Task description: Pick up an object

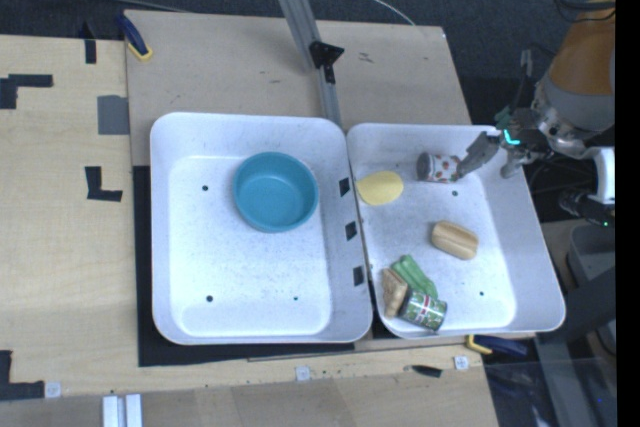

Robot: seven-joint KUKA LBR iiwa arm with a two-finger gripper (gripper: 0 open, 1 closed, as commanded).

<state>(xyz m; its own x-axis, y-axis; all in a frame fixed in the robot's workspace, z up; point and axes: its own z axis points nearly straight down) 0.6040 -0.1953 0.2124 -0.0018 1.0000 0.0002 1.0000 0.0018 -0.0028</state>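
Note:
My gripper (472, 158) hangs low over the back of the right bin (520, 245), reaching in from the right. Its tip is right beside a small dark-and-red can (434, 166) lying on its side, on the can's right. A yellow lemon-shaped object (380, 187) lies to the can's left near the bin's left wall. A tan bread-like piece (454, 239) rests in the middle of the bin. At the front lie a green can (418, 295) and a small brown item (394, 293), touching each other.
The left bin (190, 245) holds a blue bowl (275, 191). A slanted metal pole (300, 10) runs down to the gap between the bins at the back. The arm's orange band (585, 55) is at the right edge.

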